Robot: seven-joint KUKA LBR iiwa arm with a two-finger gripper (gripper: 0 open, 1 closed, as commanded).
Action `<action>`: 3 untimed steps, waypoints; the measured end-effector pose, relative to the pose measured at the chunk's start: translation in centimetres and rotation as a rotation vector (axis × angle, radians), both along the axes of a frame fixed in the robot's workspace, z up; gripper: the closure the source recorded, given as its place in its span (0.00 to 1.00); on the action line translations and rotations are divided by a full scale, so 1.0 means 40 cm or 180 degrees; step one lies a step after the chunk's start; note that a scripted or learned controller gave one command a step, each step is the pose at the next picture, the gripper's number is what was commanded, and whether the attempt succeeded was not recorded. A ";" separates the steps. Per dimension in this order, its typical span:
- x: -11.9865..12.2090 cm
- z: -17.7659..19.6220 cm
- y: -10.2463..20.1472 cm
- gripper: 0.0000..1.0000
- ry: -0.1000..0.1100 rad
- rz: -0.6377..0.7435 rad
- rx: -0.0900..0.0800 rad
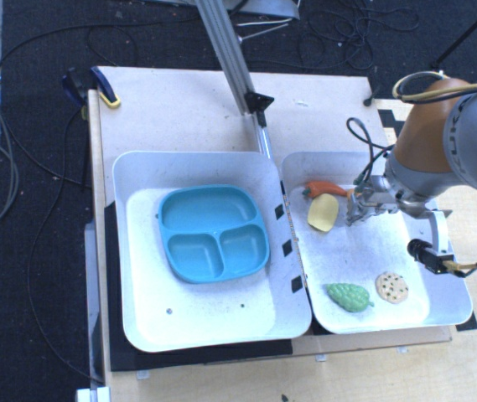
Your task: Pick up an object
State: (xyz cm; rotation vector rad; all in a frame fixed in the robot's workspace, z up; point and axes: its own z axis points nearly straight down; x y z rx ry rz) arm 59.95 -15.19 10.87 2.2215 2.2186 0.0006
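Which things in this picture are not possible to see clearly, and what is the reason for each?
- Gripper, camera view: too small and blurred to tell its finger state or whether it touches anything.
- Orange item, camera view: partly covered by the yellow piece, so its shape is uncertain.
- Arm, camera view: cut off by the right edge.
- Green object and cookie, camera view: too small for surface detail.

The grey arm (464,136) reaches in from the right, its orange band (418,136) sitting just above and to the right of the pincer (357,210). The wrist bends downward and leftward, carrying the pincer low. A black cable loops up just above the pincer, along the wrist.
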 end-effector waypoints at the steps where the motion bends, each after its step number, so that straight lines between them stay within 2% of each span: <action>1: -0.019 0.125 -0.012 1.00 -0.0013 -0.0002 -0.0003; 2: -0.015 0.258 -0.013 1.00 -0.0014 0.0009 -0.0003; 3: -0.019 0.238 0.122 1.00 0.0007 0.0026 0.0008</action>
